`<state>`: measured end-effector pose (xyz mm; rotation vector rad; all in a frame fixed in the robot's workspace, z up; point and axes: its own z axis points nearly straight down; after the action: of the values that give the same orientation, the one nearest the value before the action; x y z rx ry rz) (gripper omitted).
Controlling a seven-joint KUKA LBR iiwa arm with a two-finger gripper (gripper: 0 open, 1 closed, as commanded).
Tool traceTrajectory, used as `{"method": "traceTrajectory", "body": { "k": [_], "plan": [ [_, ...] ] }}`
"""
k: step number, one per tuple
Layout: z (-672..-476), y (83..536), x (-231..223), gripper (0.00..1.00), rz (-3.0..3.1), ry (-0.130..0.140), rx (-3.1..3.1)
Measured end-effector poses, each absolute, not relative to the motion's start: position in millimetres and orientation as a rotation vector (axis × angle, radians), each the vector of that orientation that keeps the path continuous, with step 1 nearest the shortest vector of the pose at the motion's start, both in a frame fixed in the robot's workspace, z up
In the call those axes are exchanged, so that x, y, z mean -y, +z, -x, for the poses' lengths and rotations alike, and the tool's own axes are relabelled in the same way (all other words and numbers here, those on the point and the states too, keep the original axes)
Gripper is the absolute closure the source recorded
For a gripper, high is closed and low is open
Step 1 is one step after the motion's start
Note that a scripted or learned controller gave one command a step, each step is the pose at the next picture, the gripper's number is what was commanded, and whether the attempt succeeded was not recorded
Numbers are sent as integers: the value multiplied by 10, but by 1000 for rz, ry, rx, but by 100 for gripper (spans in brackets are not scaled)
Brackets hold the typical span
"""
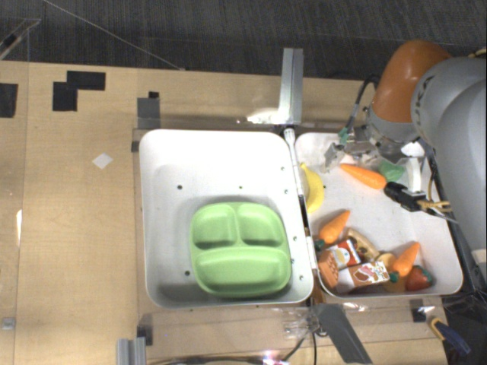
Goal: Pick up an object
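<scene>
Arm low over the far end of the right bin, nothing lifted yet.

From above, the gripper hangs at the back of the right bin, close to a carrot lying just in front of it; I cannot tell how its hand is set, and nothing is visibly held in it. A banana leans on the bin's left wall. Nearer, 2 more carrots sit around small cartons and a strawberry. The left bin holds a green tray with 3 sections. My guess at the risk: the carrot is smooth, hard-looking plastic, tapered and round, so a pinch off its middle could squirt it sideways. The piled cartons look glossy and boxy, easy to nudge together.
</scene>
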<state>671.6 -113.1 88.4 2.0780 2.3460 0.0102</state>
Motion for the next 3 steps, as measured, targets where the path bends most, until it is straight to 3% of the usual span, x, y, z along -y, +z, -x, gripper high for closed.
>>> {"method": "traceTrajectory", "body": {
  "k": [1,2,3],
  "plan": [
    [-6468,892,1545,0,-2172,24,-2269],
    [-6383,1370,1284,0,-2221,8,-2215],
    [-6649,1158,1390,0,-2122,7,-2307]
  ]
}}
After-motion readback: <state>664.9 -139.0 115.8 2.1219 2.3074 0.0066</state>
